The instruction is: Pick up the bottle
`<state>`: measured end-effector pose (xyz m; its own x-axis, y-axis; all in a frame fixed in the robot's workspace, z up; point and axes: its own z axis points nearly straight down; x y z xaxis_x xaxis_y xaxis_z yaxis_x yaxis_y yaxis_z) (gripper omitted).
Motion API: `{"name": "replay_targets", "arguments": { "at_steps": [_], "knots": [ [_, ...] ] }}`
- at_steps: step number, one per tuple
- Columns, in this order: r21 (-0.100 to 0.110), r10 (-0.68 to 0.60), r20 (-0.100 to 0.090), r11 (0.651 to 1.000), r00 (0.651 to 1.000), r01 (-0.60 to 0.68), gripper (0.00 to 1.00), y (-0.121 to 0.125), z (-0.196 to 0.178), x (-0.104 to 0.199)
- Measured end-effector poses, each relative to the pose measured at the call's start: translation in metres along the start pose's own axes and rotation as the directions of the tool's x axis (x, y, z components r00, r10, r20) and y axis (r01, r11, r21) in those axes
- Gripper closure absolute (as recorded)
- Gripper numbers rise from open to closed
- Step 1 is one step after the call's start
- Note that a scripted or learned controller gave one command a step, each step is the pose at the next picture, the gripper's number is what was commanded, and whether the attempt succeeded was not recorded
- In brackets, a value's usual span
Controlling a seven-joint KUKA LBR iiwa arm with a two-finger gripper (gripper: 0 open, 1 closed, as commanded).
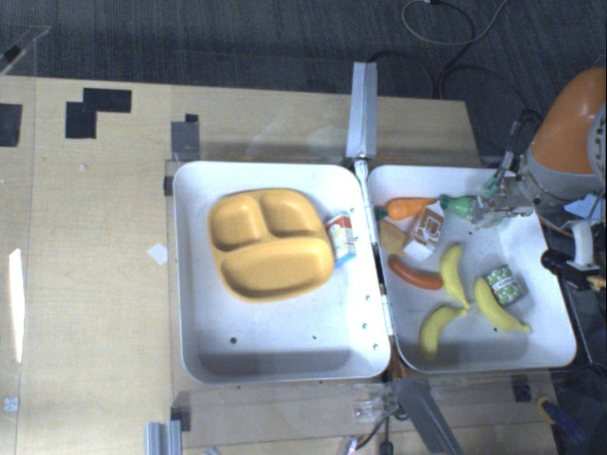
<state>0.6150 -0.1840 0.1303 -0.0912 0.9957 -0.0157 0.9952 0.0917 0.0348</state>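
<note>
In the right bin [560, 349], a small green bottle [459, 205] lies at about twelve o'clock beside a carrot [410, 208], with the end effector [500, 207] just beside it, grip state unclear.

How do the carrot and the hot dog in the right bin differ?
The carrot is orange with a tapered end; the hot dog is redder and evenly thick with rounded ends. The carrot lies near the right bin's far wall, almost level; the hot dog lies mid-bin, slanted. Both lie flat near the bin's left side.
</note>
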Motion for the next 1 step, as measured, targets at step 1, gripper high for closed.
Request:
{"name": "replay_targets", "arguments": {
  "at_steps": [1],
  "knots": [
    [0.028, 0.116, -0.011, 0.993, 0.993, -0.116, 1.0, 0.0184, -0.1156, 0.0625]
  ]
}}
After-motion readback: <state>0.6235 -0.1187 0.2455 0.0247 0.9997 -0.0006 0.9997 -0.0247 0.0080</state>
